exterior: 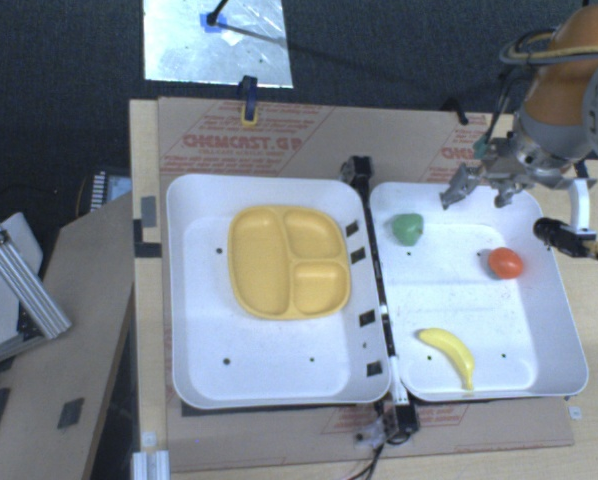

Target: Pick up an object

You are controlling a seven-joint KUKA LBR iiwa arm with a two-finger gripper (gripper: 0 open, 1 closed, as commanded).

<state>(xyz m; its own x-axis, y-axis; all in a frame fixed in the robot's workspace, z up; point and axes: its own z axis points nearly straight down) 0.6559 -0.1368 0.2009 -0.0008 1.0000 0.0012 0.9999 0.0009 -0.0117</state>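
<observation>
Your gripper (476, 190) hangs over the far rim of the right bin (549, 368), its two fingers (452, 195) spread apart with nothing between them. The arm (569, 78) enters from the upper right.

In the right bin you have three pickable items. The green piece (408, 228) lies near the far left corner, close to the divider between the bins. The orange ball (505, 263) sits toward the right wall, below and right of the gripper. The banana (451, 352) lies near the front edge, angled down to the right. All three are well apart from one another, so there is open floor in the bin's middle and at the front right corner.

The left bin (194, 368) holds a yellow tray (287, 262) with three compartments, set toward its middle; bare floor runs along the front and left walls.

Both bins rest on a brown sheet (279, 133) on the desk (89, 298). Red print on the sheet reads "CHEMCAST", with further letters you cannot make out. A similar mark near the gripper is partly hidden. A yellow clamp (249, 103) grips the sheet's far edge.
</observation>
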